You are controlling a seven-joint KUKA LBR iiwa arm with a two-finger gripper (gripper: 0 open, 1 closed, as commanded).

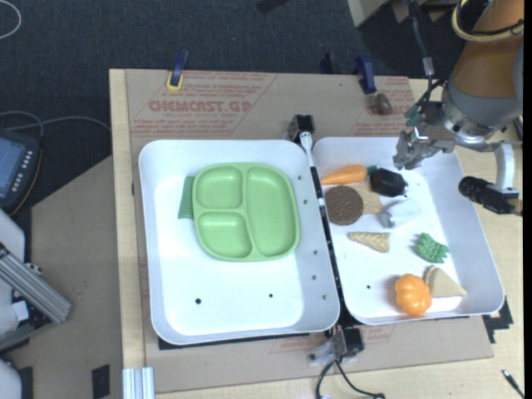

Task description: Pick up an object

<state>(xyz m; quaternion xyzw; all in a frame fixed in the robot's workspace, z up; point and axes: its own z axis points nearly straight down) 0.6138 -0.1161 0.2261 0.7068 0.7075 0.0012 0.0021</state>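
The right bin (474, 248) holds several toy foods: an orange carrot (344, 174), a brown round cookie (342, 204), a black piece (387, 181), a pale grey piece (404, 213), a tan wedge (371, 240), a green leafy piece (431, 248), an orange pepper (412, 294) and a cream wedge (445, 283). My gripper (409, 155) hangs over the bin's far edge, just above and right of the black piece, with nothing visibly between its fingers.
The left bin (166, 289) holds a green divided plate (246, 210) on a darker green piece. A bar with screws (320, 214) separates the two bins. Clamps (176, 71) sit at the back of the cardboard base.
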